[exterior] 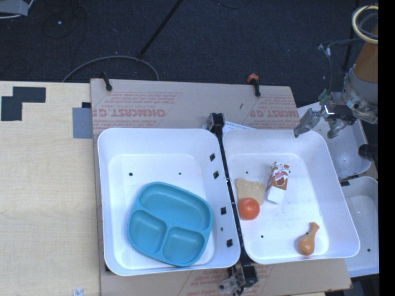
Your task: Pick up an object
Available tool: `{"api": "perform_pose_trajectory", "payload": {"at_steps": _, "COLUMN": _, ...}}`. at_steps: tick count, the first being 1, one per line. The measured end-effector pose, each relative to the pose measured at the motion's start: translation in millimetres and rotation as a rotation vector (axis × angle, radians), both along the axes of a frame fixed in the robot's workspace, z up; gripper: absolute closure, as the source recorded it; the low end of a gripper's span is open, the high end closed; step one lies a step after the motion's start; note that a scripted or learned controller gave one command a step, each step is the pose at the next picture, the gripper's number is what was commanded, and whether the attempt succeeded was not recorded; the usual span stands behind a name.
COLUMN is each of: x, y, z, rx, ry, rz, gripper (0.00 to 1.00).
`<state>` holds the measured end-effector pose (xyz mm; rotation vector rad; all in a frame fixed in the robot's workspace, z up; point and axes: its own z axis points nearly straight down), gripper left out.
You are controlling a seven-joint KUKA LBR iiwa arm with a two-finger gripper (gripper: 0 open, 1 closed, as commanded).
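At the right bin's far right corner our fingers (322, 119) hang spread and bare, well apart from any object. In the right bin (336, 184) lie a carton (278, 183), a tomato (249, 209), a tan slice (249, 190) and a gourd (307, 240). We judge the carton light and stiff: pinch its flat sides. The tomato may roll.

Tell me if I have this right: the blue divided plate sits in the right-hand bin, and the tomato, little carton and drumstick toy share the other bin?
Not quite. The camera view shows the blue divided plate in the left bin. The tomato, little carton and drumstick toy do share the other bin, the right bin.
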<state>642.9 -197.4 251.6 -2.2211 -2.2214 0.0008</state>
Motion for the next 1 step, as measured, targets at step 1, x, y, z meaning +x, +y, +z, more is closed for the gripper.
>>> {"api": "perform_pose_trajectory", "payload": {"at_steps": 1, "x": 0.2, "y": 5.6, "z": -63.8, "rx": 0.002, "ry": 0.007, "rz": 0.002, "gripper": 0.00}}
